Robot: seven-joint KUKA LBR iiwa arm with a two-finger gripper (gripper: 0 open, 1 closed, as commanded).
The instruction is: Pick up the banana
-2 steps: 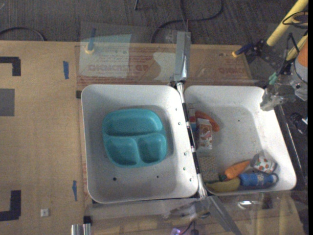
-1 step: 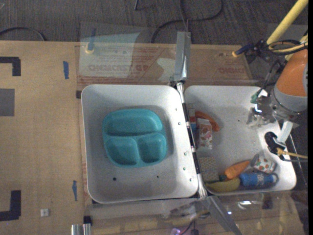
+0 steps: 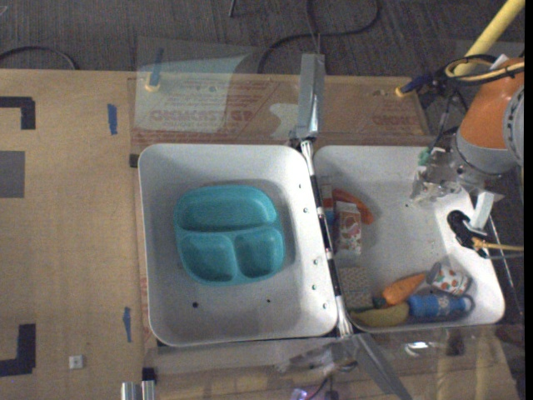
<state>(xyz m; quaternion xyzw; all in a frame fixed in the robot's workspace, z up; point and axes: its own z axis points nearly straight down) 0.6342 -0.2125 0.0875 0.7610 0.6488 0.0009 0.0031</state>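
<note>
One banana [image 3: 385, 315] is what I must take, and it lies at the front edge of the right bin [image 3: 400, 223], against the front wall, near the divider between the bins. It looks yellow-green, and much of it is crowded: an orange carrot-like toy [image 3: 404, 287] lies just above it and a blue bottle-like object [image 3: 437, 307] touches its right end. I judge it is a light plastic toy, stiff and rather smooth, so it can slip or roll if I squeeze on the curve. The best hold, I think, is across its middle, with the fingers on the two long sides. My gripper [image 3: 435, 182] hangs over the back right part of the same bin, well apart from the banana, and whether it is spread or pressed together I cannot tell.
</note>
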